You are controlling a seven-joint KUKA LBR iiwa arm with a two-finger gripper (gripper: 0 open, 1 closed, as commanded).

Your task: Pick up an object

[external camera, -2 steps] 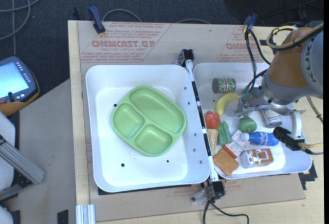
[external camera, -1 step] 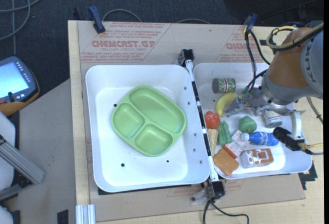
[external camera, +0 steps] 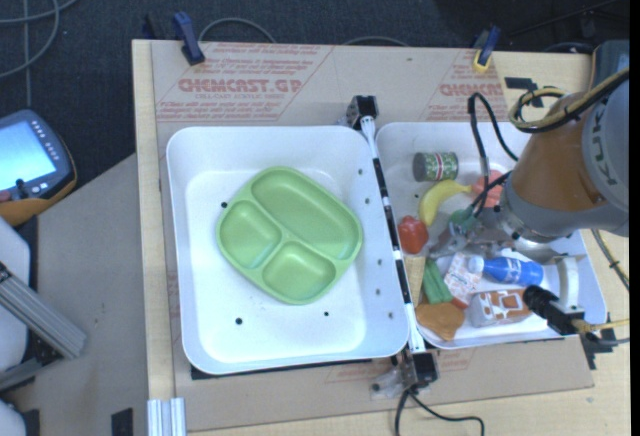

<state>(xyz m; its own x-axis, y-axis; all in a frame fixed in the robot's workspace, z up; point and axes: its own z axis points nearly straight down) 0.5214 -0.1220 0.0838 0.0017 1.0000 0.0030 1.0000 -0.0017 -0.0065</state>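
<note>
Reaching into the cluttered right white bin [external camera: 590, 269], gripper [external camera: 478, 236] sits amid toys near yellow plastic banana [external camera: 443, 196]. Jaw state: can't tell. Best go for an isolated obj, approach vertical

A divided plate [external camera: 290, 234] lay in my left bin [external camera: 190, 174]; a can [external camera: 436, 165], banana [external camera: 443, 197] and bottle [external camera: 508, 271] lay in the right bin [external camera: 400, 139].

A grey arm [external camera: 600, 174] with rounded casings is seen, ringed by an orange band [external camera: 550, 174] above the wrist. Black and yellow cables [external camera: 520, 109] are looped along it.
</note>
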